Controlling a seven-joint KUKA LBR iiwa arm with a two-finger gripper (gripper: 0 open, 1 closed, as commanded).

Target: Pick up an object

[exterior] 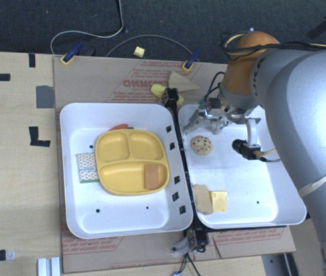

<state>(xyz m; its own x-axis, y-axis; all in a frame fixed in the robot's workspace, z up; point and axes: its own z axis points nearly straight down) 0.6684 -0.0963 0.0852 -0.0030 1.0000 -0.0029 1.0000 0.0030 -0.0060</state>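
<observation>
My gripper (204,123) hangs over the far left corner of the right bin (266,209), open with nothing between its fingers. Just in front of it a round speckled cookie (201,145) lies on the bin floor. A tan slice (202,199) and a yellow square piece (218,200) lie side by side near the right bin's front left. In the left bin (122,220) sits a yellow divided plate (131,161) with a tan block (152,176) in its front right compartment. A small patterned card (86,167) lies at the plate's left edge.
A red-orange item (121,127) peeks out behind the plate. A black cable end (246,149) hangs from the arm over the right bin. Yellow clips (159,89) and cables lie on the cardboard behind the bins. The grey arm (300,108) covers the right side.
</observation>
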